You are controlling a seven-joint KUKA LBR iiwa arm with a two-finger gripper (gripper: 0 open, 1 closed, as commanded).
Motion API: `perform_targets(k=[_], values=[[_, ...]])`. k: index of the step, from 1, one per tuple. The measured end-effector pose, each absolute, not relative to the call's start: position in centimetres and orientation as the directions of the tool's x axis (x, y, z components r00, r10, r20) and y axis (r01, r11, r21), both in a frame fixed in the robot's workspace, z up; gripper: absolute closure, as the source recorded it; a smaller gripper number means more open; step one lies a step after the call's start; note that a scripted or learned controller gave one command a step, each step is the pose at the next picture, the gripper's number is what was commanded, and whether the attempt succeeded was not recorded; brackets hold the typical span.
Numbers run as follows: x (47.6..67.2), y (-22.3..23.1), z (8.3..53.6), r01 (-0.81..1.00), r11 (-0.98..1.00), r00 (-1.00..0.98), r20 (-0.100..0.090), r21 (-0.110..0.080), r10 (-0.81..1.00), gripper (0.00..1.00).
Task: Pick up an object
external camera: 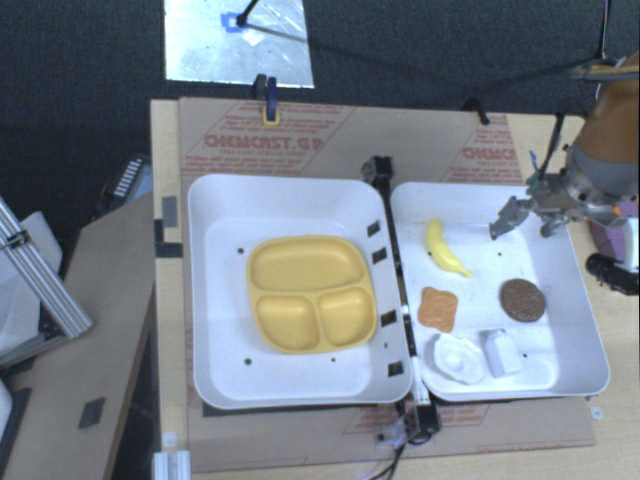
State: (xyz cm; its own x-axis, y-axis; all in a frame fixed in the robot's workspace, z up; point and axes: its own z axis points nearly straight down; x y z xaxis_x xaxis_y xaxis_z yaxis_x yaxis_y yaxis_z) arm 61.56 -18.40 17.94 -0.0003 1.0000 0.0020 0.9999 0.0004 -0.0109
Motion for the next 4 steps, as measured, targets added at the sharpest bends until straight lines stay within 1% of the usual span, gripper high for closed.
perform_targets(k=[1, 2, 3, 4], values=[[61.9, -18.4, 18.7, 1.000, 0.003, -0.003, 0.000, 0.001, 1.000, 0.00], [61.3, -19.0, 13.1, 1.000, 0.001, -0.001, 0.000, -0.001, 1.000, 0.00], [61.3, -19.0, 8.2, 1.000, 0.002, -0.002, 0.000, -0.002, 1.000, 0.00], [61.5, -19.0, 9.6, 1.000, 0.003, -0.003, -0.002, 0.005, 1.000, 1.00]])
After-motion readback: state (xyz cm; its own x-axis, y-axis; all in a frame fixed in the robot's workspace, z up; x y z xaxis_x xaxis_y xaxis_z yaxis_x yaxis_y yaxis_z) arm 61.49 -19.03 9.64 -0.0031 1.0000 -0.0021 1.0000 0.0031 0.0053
